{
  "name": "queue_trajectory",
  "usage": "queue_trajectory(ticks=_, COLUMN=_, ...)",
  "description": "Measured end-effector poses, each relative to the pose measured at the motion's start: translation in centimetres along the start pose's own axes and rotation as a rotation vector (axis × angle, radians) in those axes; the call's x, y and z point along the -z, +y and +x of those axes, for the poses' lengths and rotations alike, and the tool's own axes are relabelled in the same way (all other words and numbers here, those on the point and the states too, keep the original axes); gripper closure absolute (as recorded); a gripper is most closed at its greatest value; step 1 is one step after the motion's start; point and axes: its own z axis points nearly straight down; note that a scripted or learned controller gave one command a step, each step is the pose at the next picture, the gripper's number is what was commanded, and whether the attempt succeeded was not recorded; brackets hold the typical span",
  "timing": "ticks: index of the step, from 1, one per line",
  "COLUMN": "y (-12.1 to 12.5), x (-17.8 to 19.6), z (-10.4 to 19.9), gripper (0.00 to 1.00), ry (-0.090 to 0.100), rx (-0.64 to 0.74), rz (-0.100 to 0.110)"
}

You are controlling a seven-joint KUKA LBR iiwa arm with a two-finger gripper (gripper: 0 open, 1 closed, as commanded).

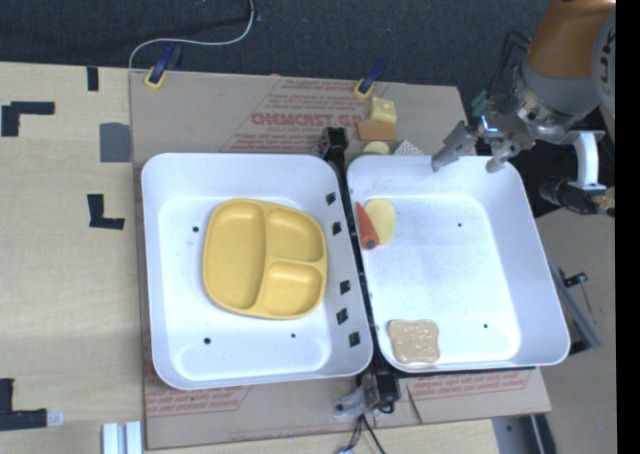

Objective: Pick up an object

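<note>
My gripper [468, 158] hangs above the far rim of the right bin [520, 242], near its back right corner. Its two fingers are spread apart with nothing between them. In the right bin, against the left wall, lie an orange carrot-like piece [367, 226] and a pale yellow round piece [382, 219] side by side. A tan slice of bread [413, 341] rests near the bin's front edge. A yellow divided plate [265, 258] lies in the left bin [170, 242].
Behind the bins, on the cardboard, sit a small brown block [377, 129], a yellow block [384, 109] and a pale green piece [374, 148]. Blue clamps [160, 66] hold the cardboard's back edge. A white cable [215, 40] runs across the dark floor.
</note>
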Motion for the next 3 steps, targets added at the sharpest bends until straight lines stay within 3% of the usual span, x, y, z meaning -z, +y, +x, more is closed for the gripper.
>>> queue_trajectory(ticks=1, y=0.9, x=-9.6, z=4.0, gripper=0.00, ry=0.001, rx=0.002, rz=0.006)
queue_trajectory(ticks=2, y=-0.4, x=-17.6, z=4.2, gripper=0.00, ry=-0.011, rx=-0.004, rz=-0.011)
queue_trajectory(ticks=3, y=-1.9, x=-17.4, z=4.3, gripper=0.00, ry=-0.010, rx=-0.005, rz=-0.008)
